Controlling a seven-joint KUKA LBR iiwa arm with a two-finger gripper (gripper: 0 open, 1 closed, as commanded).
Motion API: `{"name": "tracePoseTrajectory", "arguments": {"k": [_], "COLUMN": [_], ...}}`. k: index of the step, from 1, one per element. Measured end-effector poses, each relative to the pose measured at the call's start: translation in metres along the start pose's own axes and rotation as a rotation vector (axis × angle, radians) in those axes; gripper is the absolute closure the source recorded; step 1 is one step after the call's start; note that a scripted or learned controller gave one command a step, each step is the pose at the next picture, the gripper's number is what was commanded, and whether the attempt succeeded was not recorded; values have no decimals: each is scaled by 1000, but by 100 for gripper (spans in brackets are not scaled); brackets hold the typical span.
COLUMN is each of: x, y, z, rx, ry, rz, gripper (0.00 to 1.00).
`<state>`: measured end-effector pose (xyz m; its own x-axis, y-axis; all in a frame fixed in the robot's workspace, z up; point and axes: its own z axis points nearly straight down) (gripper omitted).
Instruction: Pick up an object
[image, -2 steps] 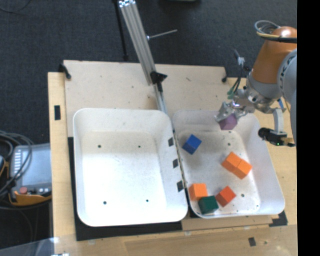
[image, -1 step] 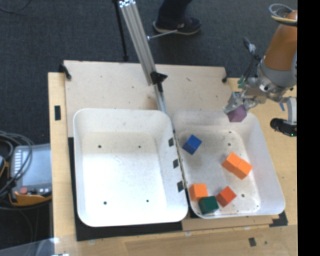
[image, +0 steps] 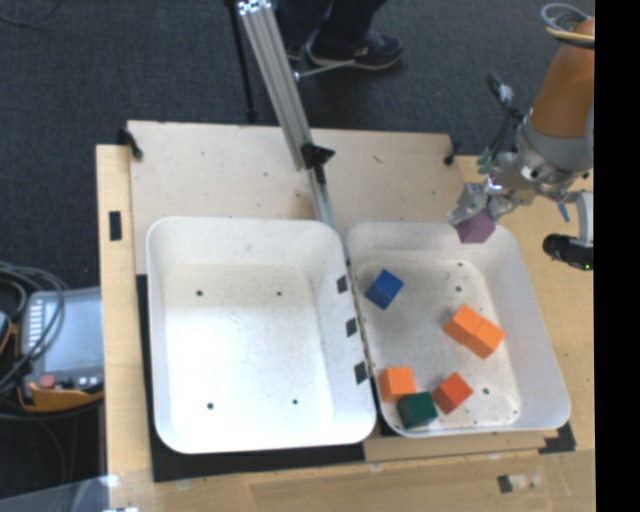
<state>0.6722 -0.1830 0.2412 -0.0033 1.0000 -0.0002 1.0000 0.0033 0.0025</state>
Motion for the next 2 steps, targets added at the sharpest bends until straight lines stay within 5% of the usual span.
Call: {"name": "tracePoseTrajectory", "arguments": {"k": [2], "x": [104], "y": [-8], "z": [0], "rx": [4], "ry": [2], "rz": [-1], "gripper": [100]}}
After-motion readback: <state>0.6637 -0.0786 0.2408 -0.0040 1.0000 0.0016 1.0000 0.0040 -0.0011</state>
